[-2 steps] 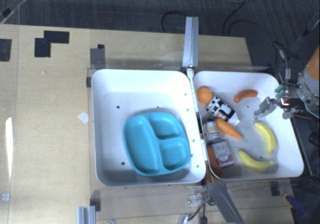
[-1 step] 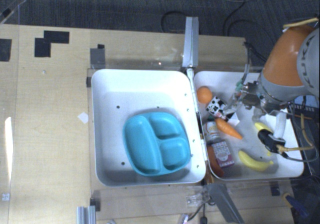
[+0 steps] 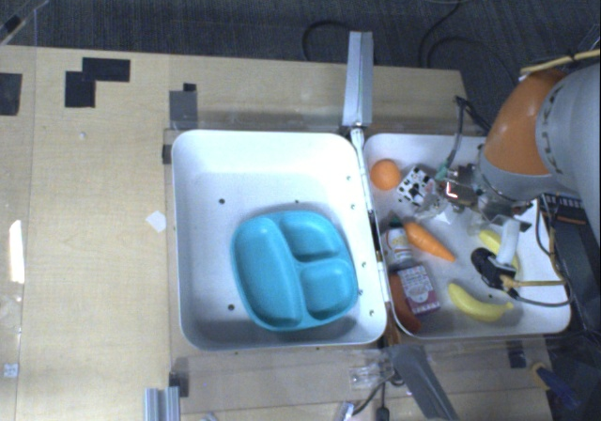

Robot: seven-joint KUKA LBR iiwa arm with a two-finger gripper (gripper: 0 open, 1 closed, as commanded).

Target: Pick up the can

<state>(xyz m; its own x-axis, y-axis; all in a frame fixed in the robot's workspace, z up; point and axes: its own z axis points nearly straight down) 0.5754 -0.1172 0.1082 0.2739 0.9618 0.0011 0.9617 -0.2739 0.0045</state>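
While the jaws' spread cannot be told, dark cylindrical can (image 3: 413, 290) lying in right white bin (image 3: 554, 316), beside smooth carrot (image 3: 430, 241), curved banana (image 3: 479, 304), pale wooden counter (image 3: 94, 222), grey carpet.

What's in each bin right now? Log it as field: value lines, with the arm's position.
left bin: blue divided tray
right bin: orange ball, carrot, can on its side, banana, a few small items
can position: near the divider, at the bin's front-left
arm: over the right bin's rear-right
gripper: near the orange ball, apart from the can
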